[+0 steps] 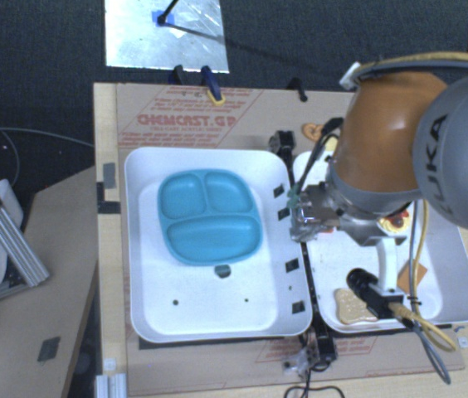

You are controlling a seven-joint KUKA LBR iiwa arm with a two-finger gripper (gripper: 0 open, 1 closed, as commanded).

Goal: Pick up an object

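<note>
The arm (392, 139) leans in over the worktop (192, 114) and covers most of the right bin (458, 288). Its claw (309, 214) sits low at the wall shared with the left bin (147, 305).

Nothing can be seen in the claw, so the step in hand looks like choosing and closing on a target. Candidates lie in both bins:
- **Blue plate:** the blue plate (209, 218) lies flat in the middle of the left bin. It is probably too broad and shallow to take except by its rim.
- **Tan flat piece:** the tan flat piece (348, 308) lies at the near edge of the right bin, close to the claw. It looks the likelier pick if the claw comes straight down over it, clear of the bin wall.
- **Small dark piece:** the small dark piece (222, 270) sits just below the plate. It would need careful centring, since a near miss would nudge it against the plate.

Much is hidden. Whether the claw is spread or pressed together cannot be told, because the wrist masks it from above. The floor of the right bin under the arm is out of sight. A red-and-orange item (397, 220) peeps out beside the wrist, too covered to identify.
</note>
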